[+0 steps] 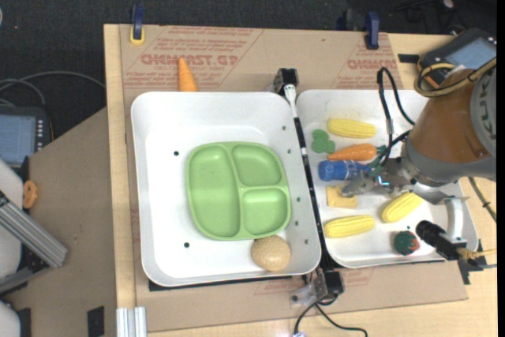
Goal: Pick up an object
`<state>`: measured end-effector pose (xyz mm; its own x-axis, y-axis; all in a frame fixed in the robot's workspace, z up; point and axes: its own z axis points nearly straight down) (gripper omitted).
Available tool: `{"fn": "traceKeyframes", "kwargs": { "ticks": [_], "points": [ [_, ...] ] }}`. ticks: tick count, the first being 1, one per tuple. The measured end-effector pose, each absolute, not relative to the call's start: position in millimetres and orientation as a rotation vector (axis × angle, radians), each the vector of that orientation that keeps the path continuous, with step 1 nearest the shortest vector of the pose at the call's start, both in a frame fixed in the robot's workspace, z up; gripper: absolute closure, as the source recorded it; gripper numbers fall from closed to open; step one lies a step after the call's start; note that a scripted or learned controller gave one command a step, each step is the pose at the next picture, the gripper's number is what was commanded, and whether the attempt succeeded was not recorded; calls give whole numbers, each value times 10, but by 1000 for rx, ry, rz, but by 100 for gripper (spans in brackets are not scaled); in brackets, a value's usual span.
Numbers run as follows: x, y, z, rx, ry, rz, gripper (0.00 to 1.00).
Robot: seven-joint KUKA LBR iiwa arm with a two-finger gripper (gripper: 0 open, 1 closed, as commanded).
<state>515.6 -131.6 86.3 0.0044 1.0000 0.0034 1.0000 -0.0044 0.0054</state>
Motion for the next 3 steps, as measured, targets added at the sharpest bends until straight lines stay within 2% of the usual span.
{"fn": "traceKeyframes", "kwargs": {
  "ticks": [1, 2, 3],
  "points": [
    [6042, -1053, 1033, 2209, 2223, 9, 0],
    [6410, -1339, 829, 2220, 2227, -8, 0],
    [6679, -1088, 1448, 2215, 2224, 3, 0]
  ]
}}
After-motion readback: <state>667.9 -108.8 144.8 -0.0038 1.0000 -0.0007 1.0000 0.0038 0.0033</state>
